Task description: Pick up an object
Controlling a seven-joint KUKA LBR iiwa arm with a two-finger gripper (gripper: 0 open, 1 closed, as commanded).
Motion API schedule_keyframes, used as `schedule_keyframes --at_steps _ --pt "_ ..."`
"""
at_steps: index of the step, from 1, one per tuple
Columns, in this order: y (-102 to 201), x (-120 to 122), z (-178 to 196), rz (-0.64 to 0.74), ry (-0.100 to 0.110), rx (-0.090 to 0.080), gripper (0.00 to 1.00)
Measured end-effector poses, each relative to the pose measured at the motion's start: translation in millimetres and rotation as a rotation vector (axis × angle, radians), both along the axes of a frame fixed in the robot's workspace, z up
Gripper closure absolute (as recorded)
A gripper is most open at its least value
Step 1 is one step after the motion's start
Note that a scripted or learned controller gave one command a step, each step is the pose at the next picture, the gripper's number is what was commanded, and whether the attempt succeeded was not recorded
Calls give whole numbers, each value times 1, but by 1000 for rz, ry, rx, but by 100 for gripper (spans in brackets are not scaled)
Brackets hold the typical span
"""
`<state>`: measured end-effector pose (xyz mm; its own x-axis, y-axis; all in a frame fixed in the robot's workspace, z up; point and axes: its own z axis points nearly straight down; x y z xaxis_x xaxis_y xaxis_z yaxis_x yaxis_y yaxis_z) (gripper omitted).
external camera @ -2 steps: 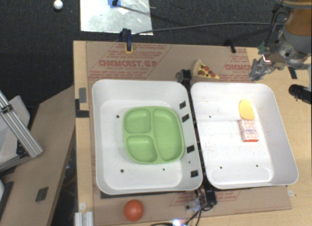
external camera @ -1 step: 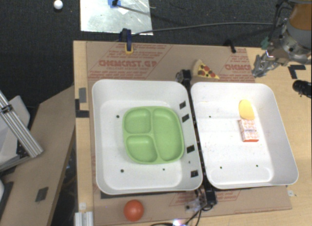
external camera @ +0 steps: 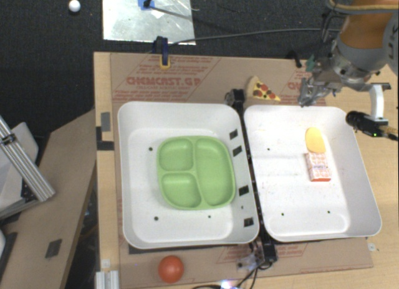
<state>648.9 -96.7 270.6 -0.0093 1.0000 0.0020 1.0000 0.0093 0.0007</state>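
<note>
With the end effector (external camera: 310, 96) at upper right above the right bin's rim (external camera: 293, 108), grip state indiscernible, descending there risks missing the yellow piece (external camera: 315, 139).

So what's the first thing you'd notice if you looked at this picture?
Probably the bright green tray with three compartments, lying in the left bin. Next, the yellow piece and the small red-and-white box just below it in the right bin. The arm's tool is above that bin's far edge, with a pizza slice toy on the bench beside it.
</note>
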Motion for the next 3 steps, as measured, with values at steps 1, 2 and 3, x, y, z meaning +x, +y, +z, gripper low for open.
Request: schedule_keyframes --at_steps 1,2,3 --pt "62 -14 -4 1 0 1 100" --pt "123 -30 -16 1 1 1 100" --pt "184 -49 -23 1 2 1 100"
